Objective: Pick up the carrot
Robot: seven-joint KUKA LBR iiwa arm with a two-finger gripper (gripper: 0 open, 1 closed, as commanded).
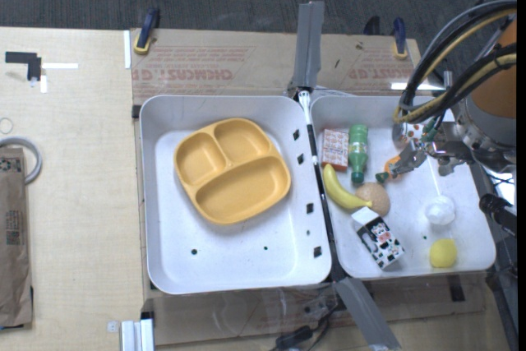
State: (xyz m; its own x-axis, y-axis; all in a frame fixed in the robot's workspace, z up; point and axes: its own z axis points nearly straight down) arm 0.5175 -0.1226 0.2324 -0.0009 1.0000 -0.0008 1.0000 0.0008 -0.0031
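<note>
Over the right bin (485, 201), your gripper (415, 152) sits low beside a small orange piece with a green end, which I take to be the carrot (397, 166). The view is poor there: cables and the wrist crowd that spot, and you cannot tell from it whether the fingers are spread or pressed together, nor whether the carrot is between them. Treat the carrot as lying in the upper middle of the right bin, touching or just beside the fingertips, not as held.

What could go wrong for you from here: the carrot is small and slim, so fingers closing slightly off its axis could squeeze it out sideways or tip it up by the green end. It could also slide along the smooth bin floor instead of being caught. The green bottle (358, 150) and the brown round piece (374, 196) are near on the left, so a nudged carrot may roll against them and become harder to reach.

Counting outward, your right bin holds one carrot, one green bottle, one red-and-white packet (334, 148), one banana (340, 190), one brown round piece, one black-and-white carton (379, 238), one white round object (440, 211) and one yellow lemon-like fruit (443, 253). Your left bin (160, 242) holds one yellow divided plate (233, 170) with three compartments. You have two bins in all.
</note>
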